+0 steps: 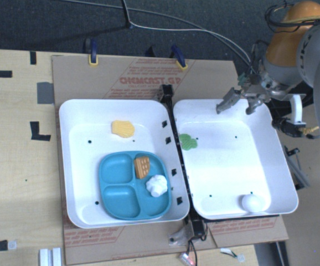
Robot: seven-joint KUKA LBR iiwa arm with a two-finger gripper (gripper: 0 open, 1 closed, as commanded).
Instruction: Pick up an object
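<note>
My gripper (238, 106) hangs over the far edge of the right bin (271, 148), its two grey fingers spread open with nothing between them. In that bin a small green object (187, 142) lies at the left wall and a white ball (253, 202) rests near the front right corner. The left bin (77, 126) holds a yellow piece (123, 128) near its back. A blue divided tray (115, 195) carries a brown waffle-like piece (142, 167) and a white lump (156, 185).
The arm's grey and orange body (293, 43) fills the upper right. A cable (165, 24) arcs over the dark backdrop. Black clips (166, 93) sit along the seam between the bins. Cardboard (143, 76) lies beneath both bins.
</note>
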